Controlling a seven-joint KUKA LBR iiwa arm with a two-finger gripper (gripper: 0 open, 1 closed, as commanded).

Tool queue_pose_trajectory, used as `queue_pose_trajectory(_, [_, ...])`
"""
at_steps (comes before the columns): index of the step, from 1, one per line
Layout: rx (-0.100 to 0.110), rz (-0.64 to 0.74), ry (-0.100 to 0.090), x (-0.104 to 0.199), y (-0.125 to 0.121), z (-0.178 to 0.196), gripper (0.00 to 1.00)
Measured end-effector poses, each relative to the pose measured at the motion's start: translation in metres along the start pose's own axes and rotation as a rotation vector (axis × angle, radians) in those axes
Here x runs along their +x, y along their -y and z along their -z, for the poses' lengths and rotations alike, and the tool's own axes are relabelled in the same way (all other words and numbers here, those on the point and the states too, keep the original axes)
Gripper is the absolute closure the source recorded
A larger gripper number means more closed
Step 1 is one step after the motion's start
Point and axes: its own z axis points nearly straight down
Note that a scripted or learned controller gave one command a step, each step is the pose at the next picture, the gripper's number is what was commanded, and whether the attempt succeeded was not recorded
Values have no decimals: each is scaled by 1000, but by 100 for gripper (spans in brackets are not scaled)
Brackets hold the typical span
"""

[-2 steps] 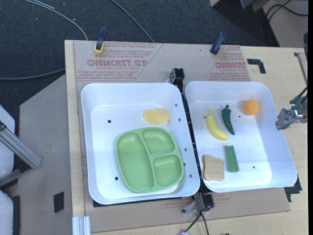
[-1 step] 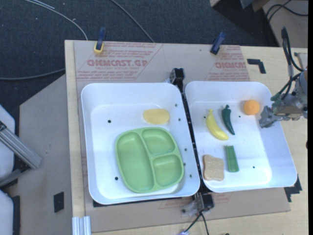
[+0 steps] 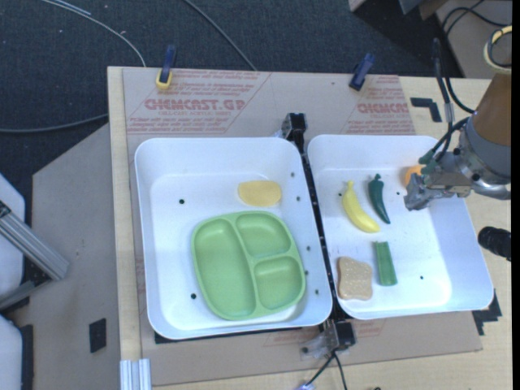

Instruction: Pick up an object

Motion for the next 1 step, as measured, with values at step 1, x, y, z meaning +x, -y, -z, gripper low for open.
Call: queue_pose_trajectory(1, [3, 1, -1, 63, 4, -11, 100])
